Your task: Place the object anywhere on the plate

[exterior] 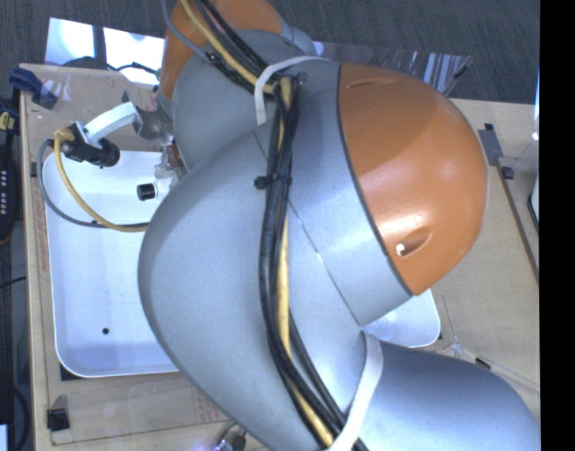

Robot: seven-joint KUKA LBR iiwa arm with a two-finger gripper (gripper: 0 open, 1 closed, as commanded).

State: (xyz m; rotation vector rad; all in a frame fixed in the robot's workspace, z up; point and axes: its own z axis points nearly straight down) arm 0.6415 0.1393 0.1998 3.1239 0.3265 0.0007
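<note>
**Big arm covers the bins**

Grey arm (pixel 269 280) with its orange band (pixel 410 177) is closest to the camera and covers the middle and right of the frame. A small black thing (pixel 145 192) lies in the white bin (pixel 90 289) at the left, just beside the arm; I cannot tell if it is the object to move. Close above it, at the upper left, is the gripper (pixel 165 148), mostly hidden, so I cannot tell if it is open or closed. A yellow cable (pixel 76 205) loops over the bin's upper left part.
</note>
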